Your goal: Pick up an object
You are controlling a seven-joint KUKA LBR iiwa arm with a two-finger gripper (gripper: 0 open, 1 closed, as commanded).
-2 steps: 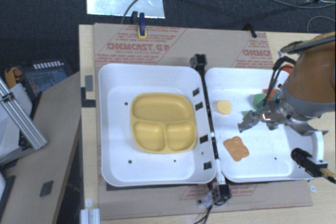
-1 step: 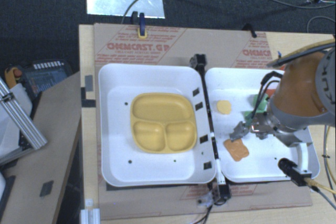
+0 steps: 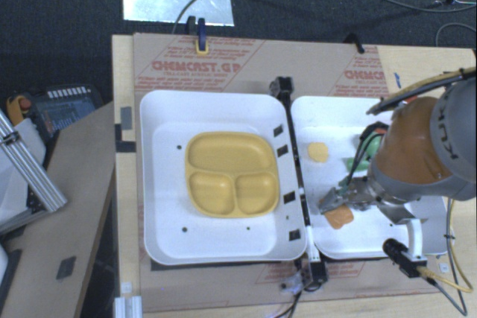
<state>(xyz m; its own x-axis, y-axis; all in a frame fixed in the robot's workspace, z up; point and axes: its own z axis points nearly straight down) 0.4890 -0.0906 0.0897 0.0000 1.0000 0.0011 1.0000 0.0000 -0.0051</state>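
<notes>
Tabletop [image 3: 223, 59] carries 2 white bins side by side. Left bin [image 3: 160, 160] holds a yellow 3-compartment tray [image 3: 227, 173]. Arm [image 3: 417, 149] reaches over right bin [image 3: 332, 119]. Gripper [image 3: 337, 200] sits low just above an orange piece [image 3: 340, 218]; can't tell whether jaws are open or closed. Pale yellow piece [image 3: 318, 153] lies nearby, apart.

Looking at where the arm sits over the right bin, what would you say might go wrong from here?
The tool is low beside the orange piece, near the right bin's inner wall, so it may nudge the piece instead of gripping it. The arm also hides a green object, which it could knock.
</notes>
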